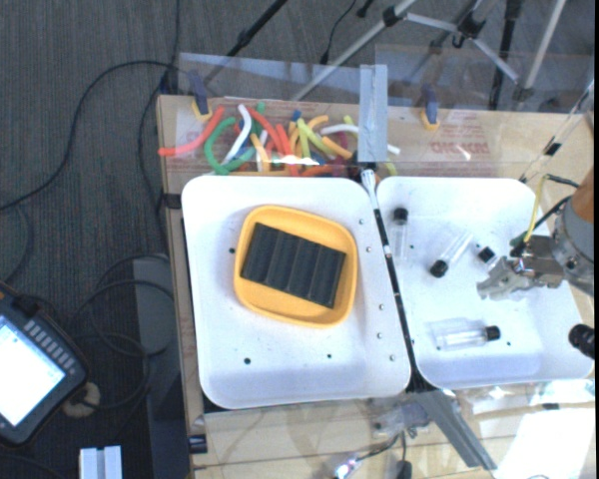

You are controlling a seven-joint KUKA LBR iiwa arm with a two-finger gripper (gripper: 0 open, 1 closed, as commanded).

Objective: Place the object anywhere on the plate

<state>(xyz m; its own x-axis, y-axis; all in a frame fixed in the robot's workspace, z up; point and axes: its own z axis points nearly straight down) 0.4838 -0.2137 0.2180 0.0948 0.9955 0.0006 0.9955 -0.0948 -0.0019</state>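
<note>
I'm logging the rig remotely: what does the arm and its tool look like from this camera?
The tool is pale grey metal, blocky, with dark fittings. Behind it sits the grey arm with an orange band above the wrist, and thin yellow and dark cables loop to it.

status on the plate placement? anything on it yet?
Nothing done yet: the yellow plate in the left bin carries just its dark insert. In hand: the hand is low over the right bin, near the clear vials; grip state unclear. Left: grasp a vial, carry it over, set it down.
</note>
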